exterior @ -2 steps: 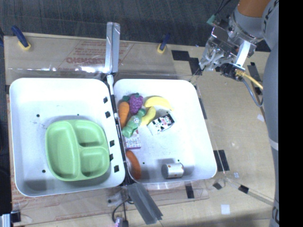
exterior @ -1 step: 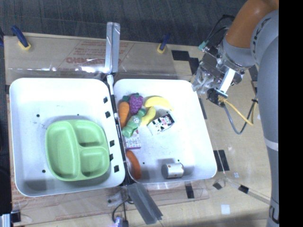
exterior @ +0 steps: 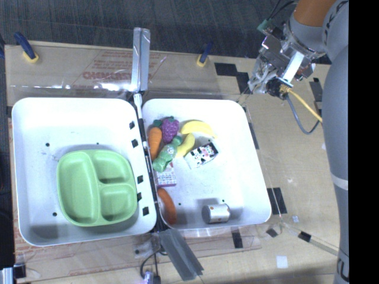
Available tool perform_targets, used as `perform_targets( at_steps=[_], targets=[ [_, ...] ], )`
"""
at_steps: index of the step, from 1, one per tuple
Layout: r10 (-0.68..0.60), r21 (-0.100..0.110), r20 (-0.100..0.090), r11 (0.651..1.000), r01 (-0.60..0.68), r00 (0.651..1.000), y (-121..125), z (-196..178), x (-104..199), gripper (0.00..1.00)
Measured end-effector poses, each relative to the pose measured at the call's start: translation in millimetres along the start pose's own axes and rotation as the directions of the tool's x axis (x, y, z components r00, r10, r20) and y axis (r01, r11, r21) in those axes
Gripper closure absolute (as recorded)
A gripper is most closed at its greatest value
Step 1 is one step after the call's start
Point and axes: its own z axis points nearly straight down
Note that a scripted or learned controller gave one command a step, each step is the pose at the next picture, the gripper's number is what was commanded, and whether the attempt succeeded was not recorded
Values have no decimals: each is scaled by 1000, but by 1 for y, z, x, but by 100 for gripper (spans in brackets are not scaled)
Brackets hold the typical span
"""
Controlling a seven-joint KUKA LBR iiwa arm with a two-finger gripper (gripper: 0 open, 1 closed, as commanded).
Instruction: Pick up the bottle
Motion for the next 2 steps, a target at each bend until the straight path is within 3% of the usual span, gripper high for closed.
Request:
perform_targets(
  at_steps=[1,2],
  targets=[
    [32,2,2,999,-32,999,-4,51,-7,100],
    [-23,0,0,1000,23,1000,-3,-2,-6,100]
  ],
)
